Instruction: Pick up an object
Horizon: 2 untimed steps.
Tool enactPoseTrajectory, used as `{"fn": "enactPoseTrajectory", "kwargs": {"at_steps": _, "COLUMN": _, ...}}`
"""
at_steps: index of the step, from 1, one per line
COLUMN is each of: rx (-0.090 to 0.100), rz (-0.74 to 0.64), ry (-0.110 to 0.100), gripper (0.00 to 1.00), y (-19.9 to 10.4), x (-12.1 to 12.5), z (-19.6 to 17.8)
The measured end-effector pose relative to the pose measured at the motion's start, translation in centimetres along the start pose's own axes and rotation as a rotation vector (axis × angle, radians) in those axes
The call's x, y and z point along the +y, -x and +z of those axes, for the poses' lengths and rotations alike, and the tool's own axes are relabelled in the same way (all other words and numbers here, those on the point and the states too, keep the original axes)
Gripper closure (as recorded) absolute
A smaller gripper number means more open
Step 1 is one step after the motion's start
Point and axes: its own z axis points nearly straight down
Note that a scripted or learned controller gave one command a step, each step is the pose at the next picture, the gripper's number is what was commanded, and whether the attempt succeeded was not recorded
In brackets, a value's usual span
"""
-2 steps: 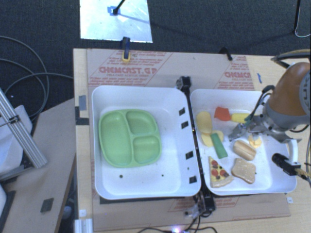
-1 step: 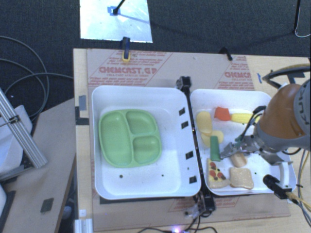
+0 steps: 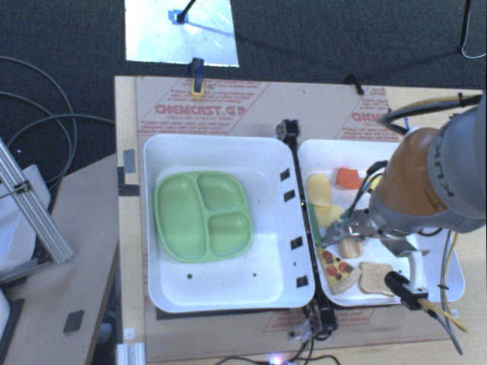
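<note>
The right bin (image 3: pixel 449 280) holds several toy foods. A pale yellow piece (image 3: pixel 319 190) lies by the bin's left wall, with a second yellow piece (image 3: pixel 328 214) just below it. Further back sits an orange block (image 3: pixel 348 178). Near the front lie a pizza slice (image 3: pixel 338 271) and a slice of toast (image 3: pixel 374 277). A small tan piece (image 3: pixel 350 247) rests directly under my gripper (image 3: pixel 344 234), which is low in the bin between the yellow piece and the pizza slice. The grey and orange arm (image 3: pixel 415 185) hides the bin's middle.
The left bin (image 3: pixel 228 147) holds a green divided plate (image 3: pixel 204 214). A black divider with clips (image 3: pixel 295 196) runs between the two bins. Cables (image 3: pixel 441 314) trail from the arm over the right bin's front edge.
</note>
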Motion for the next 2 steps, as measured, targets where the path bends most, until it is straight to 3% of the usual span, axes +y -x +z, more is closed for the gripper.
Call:
{"fn": "enactPoseTrajectory", "kwargs": {"at_steps": 1, "rx": -0.003, "rz": 0.004, "ry": 0.006, "gripper": 1.0, "y": 0.4, "x": 0.2, "z": -1.2}}
{"fn": "enactPoseTrajectory", "kwargs": {"at_steps": 2, "rx": 0.007, "rz": -0.01, "ry": 0.003, "gripper": 1.0, "y": -9.9, "x": -2.3, "z": -10.4}}
